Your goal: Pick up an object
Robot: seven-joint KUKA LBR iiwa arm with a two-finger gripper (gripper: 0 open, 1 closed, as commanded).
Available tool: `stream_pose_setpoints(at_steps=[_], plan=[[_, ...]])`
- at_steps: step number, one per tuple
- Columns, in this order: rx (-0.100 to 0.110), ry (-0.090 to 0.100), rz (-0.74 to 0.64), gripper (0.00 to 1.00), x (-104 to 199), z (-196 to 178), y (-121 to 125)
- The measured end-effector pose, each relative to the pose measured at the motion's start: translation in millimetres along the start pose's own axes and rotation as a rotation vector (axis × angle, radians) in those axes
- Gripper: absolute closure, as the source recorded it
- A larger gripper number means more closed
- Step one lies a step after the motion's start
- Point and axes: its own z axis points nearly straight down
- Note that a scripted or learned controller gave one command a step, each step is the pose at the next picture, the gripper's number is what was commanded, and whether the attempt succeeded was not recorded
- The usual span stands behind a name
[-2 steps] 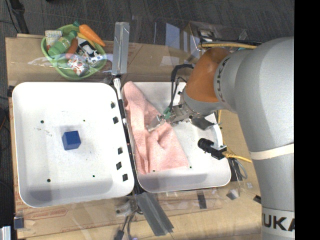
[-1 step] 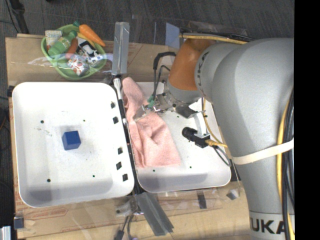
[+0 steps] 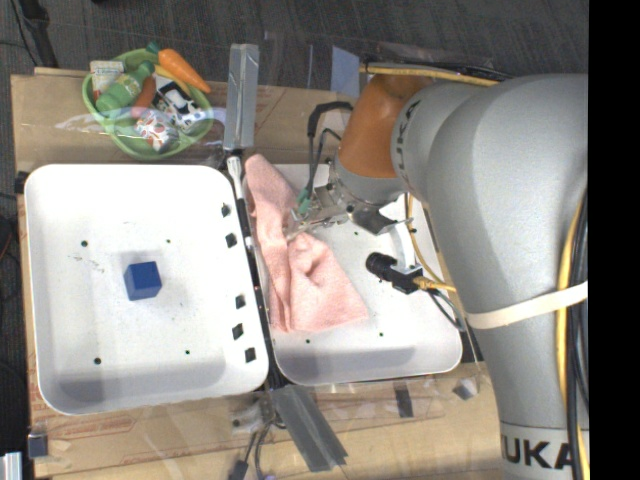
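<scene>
cloth: pink cloth [image 3: 305, 268] in the right bin [image 3: 420, 353], lying along that bin's left wall, bunched and folded. Upper part runs right under the gripper, the rest trails toward the near edge.
gripper: gripper [image 3: 300, 218] is low over the cloth's upper fold, metal fingers pointing left toward the divider. Tips look to be touching or in the fabric. Open or closed: can't tell, the wrist and glare hide the gap.
hold: no cloth visibly between the fingers, so not calling it a grasp.
why here: my read, the cloth is the only thing in this bin and a raised fold is the easiest pinch point, so the tool sits over the ridge, not the flat part.
arm: grey arm [image 3: 500, 198] comes in from behind the tool and covers the bin's far-right side; orange band [image 3: 372, 133] just behind the wrist.
cable: black connector [image 3: 392, 271] with a yellow lead lies behind and below the tool, clear of the cloth.
other bin: left bin [image 3: 60, 358] is ahead of the fingers, past the divider; blue cube [image 3: 143, 279] there, well apart.
off-bin: green bowl [image 3: 150, 108] of toy food, far ahead and up, on the bench.
risk: thin fabric may slip out on lift.
</scene>
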Motion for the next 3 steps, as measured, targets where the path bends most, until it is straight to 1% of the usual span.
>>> stream_pose_setpoints(at_steps=[1,2,3], plan=[[-0.009,-0.002,-0.071,1.00,-15.1,5.1,-27.3],[-0.008,-0.002,-0.094,1.00,-21.4,1.3,-12.4],[-0.007,-0.004,-0.239,1.00,15.4,-113.2,12.8]])
